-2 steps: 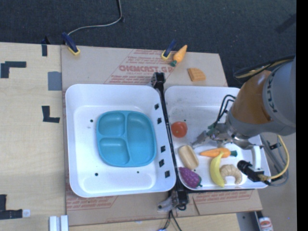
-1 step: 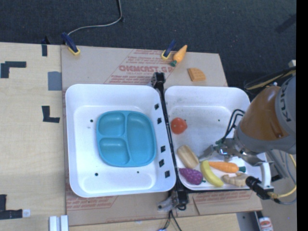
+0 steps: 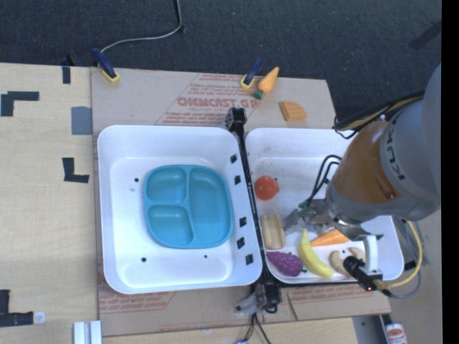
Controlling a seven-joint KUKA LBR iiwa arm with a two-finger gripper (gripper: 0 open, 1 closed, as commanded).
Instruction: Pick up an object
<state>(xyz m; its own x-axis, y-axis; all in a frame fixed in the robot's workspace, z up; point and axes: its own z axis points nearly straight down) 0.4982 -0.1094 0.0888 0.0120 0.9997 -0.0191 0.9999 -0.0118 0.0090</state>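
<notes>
Gripper (image 3: 301,217) low in the right bin (image 3: 287,140), just above the banana (image 3: 313,254).

Whether it is apart or together I cannot tell; nothing shows clamped in it. Taking the banana as landmark: it lies curved along the bin's near side, directly under the gripper. The carrot (image 3: 330,239) touches its right flank, the grapes (image 3: 285,263) sit just left of its lower end, the bread (image 3: 272,231) just up-left, and the tomato (image 3: 267,187) farther up-left, apart from the rest. The left bin holds a blue tray (image 3: 188,206). The banana is likely a light, stiff, smooth plastic toy; I would grip it across the narrow middle, since the curved skin may slip and the carrot crowds one side.
</notes>
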